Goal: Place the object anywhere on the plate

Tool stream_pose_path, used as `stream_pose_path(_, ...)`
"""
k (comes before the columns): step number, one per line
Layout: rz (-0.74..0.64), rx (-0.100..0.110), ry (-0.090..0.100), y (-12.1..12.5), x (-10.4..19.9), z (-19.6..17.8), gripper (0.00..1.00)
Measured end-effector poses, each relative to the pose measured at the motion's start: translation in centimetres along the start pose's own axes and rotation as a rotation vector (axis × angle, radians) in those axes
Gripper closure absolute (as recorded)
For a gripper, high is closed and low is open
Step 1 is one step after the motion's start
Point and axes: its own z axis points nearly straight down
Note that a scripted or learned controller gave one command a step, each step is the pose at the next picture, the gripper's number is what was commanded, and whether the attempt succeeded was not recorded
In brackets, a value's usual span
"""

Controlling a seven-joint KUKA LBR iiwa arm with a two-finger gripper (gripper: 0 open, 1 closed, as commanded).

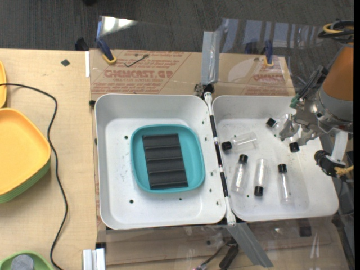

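My gripper (pixel 292 131) sits low over the right-hand shallow white bin (pixel 315 207), near its far right corner, and I cannot tell how it is set or whether anything is in it. Just beside it lie two small black caps (pixel 271 122), one toward the middle of the bin and one nearer me. Spread across the bin floor are clear plastic vials with black caps (pixel 259 176): one lying crosswise near the divider, three more lengthwise closer to the front wall. In the left-hand white bin (pixel 112 201) rests the teal square plate (pixel 194 162), carrying a black ribbed block (pixel 164 161). Yellow dishes (pixel 19 151) sit on the wooden bench.
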Motion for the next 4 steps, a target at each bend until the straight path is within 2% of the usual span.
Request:
stream_pose_path(1, -0.004, 0.002, 0.001, -7.1, 3.0, 2.2, 1.0)
stream_pose_path(2, -0.216, 0.0, 0.001, -9.6, 9.3, 0.6, 1.0)
stream_pose_path(3, -0.432, -0.001, 0.001, -11.0, 16.4, 0.5, 1.0)
stream_pose_path(4, -0.432, -0.001, 0.001, -11.0, 16.4, 0.5, 0.0)
